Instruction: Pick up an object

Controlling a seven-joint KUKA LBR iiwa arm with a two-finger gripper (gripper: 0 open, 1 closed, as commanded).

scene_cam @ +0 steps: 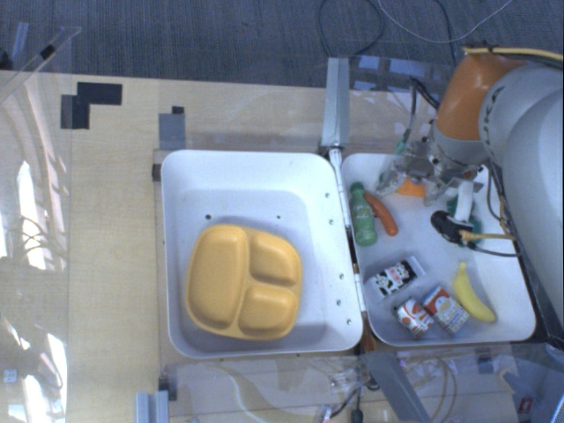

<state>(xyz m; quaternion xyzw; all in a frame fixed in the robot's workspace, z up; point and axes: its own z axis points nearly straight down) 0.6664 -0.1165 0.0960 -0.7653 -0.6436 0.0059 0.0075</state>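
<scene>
Carrot (pixel 381 213): lies just left of your claw (pixel 414 179), long axis slanting away.
Claw: finger state, cannot tell.

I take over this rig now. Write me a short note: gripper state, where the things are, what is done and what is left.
Gripper: low at the back of the right bin, over an orange item; a grasp cannot be confirmed.
Right bin: green bottle, carrot, banana, milk carton, two small cartons.
Left bin: yellow tray.
Done: nothing seen lifted.
Left: grasp one object and lift it.
</scene>
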